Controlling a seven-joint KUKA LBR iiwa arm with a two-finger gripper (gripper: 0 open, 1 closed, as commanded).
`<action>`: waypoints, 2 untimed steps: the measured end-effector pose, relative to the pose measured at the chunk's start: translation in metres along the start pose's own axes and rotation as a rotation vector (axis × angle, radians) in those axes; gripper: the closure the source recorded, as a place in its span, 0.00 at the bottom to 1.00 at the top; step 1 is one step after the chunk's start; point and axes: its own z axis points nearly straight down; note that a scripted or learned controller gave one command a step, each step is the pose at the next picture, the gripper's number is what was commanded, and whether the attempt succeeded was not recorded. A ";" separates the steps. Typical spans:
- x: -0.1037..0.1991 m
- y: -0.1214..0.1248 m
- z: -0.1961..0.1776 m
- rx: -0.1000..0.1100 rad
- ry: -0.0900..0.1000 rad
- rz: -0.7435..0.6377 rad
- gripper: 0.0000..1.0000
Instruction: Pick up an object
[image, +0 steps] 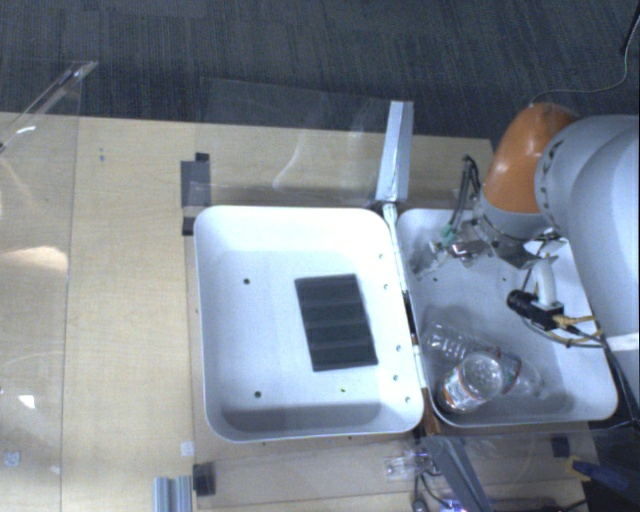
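A black ribbed rectangular pad (335, 321) lies flat near the middle of the left bin (230, 300). In the right bin (590, 395), a clear plastic bottle (475, 375) lies on its side by the front edge. My gripper (440, 250) hangs low over the right bin's far left corner, under the orange band (520, 160) of the arm. It is well behind the bottle and apart from it. Nothing shows in its grasp.
A grey upright divider (395, 150) stands behind the seam between the bins. A black and yellow cable fitting (535, 305) hangs from the arm over the right bin. Clear panels lie over the wooden bench at left.
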 end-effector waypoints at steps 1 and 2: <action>-0.030 0.000 -0.001 -0.001 -0.001 -0.069 0.00; -0.012 -0.051 -0.002 -0.001 -0.001 -0.025 0.00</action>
